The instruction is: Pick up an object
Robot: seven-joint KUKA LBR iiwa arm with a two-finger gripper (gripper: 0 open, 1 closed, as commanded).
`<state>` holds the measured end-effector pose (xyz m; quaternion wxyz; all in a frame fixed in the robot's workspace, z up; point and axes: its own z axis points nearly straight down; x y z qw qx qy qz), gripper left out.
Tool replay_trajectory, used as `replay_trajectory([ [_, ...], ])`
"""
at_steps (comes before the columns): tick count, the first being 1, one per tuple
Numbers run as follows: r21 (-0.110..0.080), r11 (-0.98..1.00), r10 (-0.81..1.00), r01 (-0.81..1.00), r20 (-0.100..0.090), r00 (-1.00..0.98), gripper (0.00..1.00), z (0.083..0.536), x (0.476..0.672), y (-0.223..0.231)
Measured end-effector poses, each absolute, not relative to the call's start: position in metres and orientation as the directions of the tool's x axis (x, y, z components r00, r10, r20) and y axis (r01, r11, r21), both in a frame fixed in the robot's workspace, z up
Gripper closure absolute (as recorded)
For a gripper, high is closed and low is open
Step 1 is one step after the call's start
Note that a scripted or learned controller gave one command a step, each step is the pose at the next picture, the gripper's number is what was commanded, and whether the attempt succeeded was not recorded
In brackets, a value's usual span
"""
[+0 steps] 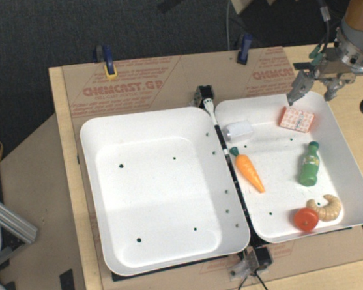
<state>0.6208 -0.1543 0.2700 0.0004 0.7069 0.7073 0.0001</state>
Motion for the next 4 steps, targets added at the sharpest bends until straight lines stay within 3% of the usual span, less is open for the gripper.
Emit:
replay_trajectory([
  [1,-0.009,-0.005,1.0,1.0,0.0,0.005,0.0,0.167,0.614,-0.213],
  [2,-0.007,-0.001,1.0,1.0,0.004,0.001,0.0,0.08,0.573,-0.165],
  [3,0.003,0.008,1.0,1.0,0.025,-0.008,0.0,0.109,0.524,-0.209],
  [4,0.006,0.006,1.0,1.0,-0.002,-0.006,0.0,0.109,0.596,-0.183],
])
